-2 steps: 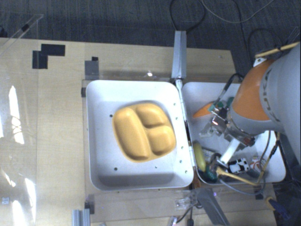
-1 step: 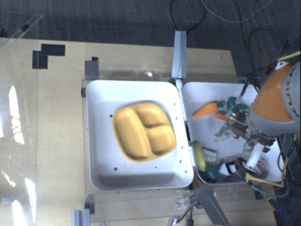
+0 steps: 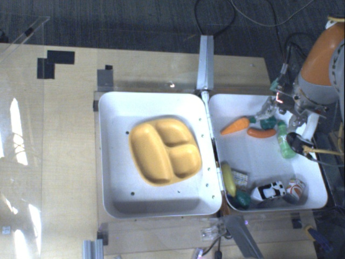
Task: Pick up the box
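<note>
The tool (image 3: 285, 117) hangs over the right bin's (image 3: 318, 198) far right corner, above the carrot (image 3: 235, 126) and green pieces; its grip state cannot be told. The box (image 3: 271, 190), black and white, lies near the bin's near edge. This looks like the approach step: the arm must travel toward that near edge and descend.

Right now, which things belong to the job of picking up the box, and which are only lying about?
For the job: small box, gripper, right bin.
Lying about: yellow tray, left bin, carrot, black-and-white toy.
</note>
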Robot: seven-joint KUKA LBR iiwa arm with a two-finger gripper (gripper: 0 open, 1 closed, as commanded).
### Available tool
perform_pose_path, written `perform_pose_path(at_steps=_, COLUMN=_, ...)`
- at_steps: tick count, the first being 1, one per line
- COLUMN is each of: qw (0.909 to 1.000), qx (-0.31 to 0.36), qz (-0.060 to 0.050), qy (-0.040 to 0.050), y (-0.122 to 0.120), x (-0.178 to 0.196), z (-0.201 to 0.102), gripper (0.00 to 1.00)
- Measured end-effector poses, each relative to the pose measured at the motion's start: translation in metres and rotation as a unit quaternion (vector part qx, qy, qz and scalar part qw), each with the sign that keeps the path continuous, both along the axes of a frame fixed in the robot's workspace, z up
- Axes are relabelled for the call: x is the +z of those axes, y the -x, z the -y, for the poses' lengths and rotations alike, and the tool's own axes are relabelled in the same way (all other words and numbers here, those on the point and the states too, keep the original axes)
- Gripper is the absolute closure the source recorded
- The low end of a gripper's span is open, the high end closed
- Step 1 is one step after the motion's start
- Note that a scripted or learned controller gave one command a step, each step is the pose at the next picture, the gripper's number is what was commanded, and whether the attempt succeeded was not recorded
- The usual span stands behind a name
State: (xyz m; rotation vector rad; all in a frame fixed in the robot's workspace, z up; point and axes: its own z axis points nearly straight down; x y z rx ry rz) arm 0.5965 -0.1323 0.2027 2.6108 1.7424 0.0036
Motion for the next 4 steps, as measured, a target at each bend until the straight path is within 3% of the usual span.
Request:
perform_pose_path(at_steps=1, qw=1.0, qx=0.002, qz=-0.001, qy=-0.0003, y=0.049, x=-0.071, z=0.038, gripper=0.0)
perform_pose_path(at_steps=2, qw=1.0, qx=0.008, qz=0.003, qy=-0.0002, y=0.02, x=-0.115, z=0.026, gripper=0.0)
perform_pose_path(at_steps=3, qw=0.9993, qx=-0.037, qz=0.001, qy=0.0, y=-0.052, x=-0.109, z=0.042, gripper=0.0)
perform_pose_path(at_steps=4, qw=0.9979, qx=-0.065, qz=0.0, qy=-0.0002, y=0.007, x=-0.064, z=0.048, gripper=0.0)
